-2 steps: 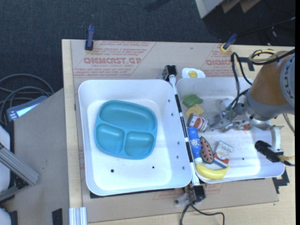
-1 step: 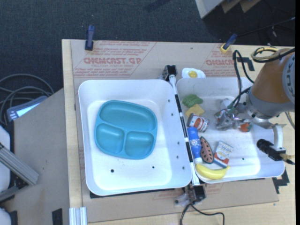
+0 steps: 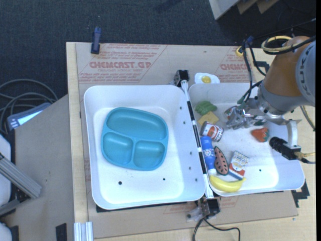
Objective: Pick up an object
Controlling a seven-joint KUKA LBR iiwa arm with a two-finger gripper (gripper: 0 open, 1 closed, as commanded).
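the bench (image 3: 150, 64), a brown board printed with red lettering, takes up most of the view, with the two white bins side by side on it. the left bin (image 3: 100, 185) sits toward nine o'clock and holds a blue divided plate (image 3: 134, 138) with three compartments, lying flat near the bin's middle. the right bin (image 3: 281, 177) sits toward three o'clock and carries the small things. the arm (image 3: 288, 79), grey with its orange band, comes in from two o'clock and bends down over the right bin's upper part. its gripper (image 3: 234, 115) hangs at the bin's ten o'clock side; how far the jaws stand open i cannot tell, and nothing can be made out between them. just at nine o'clock of the gripper lie a green leafy piece (image 3: 205, 107) and, below it, a yellow block (image 3: 209, 118). a red and white can (image 3: 212, 131) lies near the divider, with a blue tube (image 3: 206, 149) under it running toward six o'clock. a watermelon slice (image 3: 221, 160) lies beside the tube, a small white carton (image 3: 238, 162) at its three o'clock, and a banana (image 3: 225, 184) along the bin's six o'clock edge. a red strawberry (image 3: 260, 133) rests at four o'clock of the gripper, apart from it. a white and yellow egg toy (image 3: 205, 78) sits on the bench just past the bin's twelve o'clock rim.
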